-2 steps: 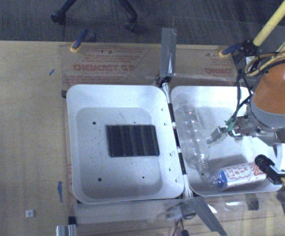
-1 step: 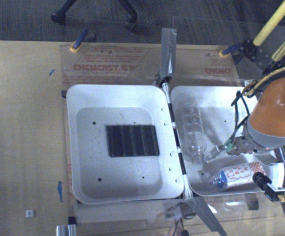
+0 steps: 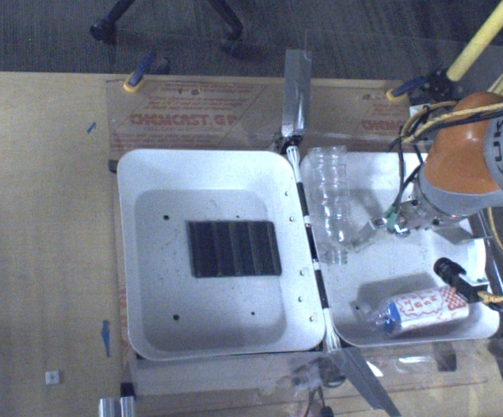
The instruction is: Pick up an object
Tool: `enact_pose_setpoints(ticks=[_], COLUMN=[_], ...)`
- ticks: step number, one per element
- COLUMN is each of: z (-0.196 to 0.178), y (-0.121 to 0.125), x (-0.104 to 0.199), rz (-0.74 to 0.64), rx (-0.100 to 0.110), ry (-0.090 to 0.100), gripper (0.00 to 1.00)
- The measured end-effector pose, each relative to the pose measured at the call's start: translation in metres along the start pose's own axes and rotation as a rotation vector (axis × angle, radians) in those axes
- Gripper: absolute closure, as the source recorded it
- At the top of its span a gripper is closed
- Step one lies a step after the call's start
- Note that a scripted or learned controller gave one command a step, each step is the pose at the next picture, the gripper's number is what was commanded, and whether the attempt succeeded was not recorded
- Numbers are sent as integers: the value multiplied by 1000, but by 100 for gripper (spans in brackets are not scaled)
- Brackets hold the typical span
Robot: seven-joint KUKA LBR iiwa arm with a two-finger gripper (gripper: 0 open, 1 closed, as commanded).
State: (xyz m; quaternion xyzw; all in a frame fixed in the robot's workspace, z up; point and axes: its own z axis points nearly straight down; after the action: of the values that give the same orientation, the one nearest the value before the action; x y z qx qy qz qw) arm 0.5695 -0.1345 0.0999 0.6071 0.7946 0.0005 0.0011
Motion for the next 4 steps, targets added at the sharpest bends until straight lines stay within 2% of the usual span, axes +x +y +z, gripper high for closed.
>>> enact_pose_setpoints(ticks=[1,2,3,4], z=[-16,-16,-16,-33], y=[-55,-55,-40,-56], x=[-13,-13,-4,-40], rz=[11,11,-252,-88], rx=[2,2,-1,-2], ry=[1,1,-1,-2], gripper=[0,0,0,0])
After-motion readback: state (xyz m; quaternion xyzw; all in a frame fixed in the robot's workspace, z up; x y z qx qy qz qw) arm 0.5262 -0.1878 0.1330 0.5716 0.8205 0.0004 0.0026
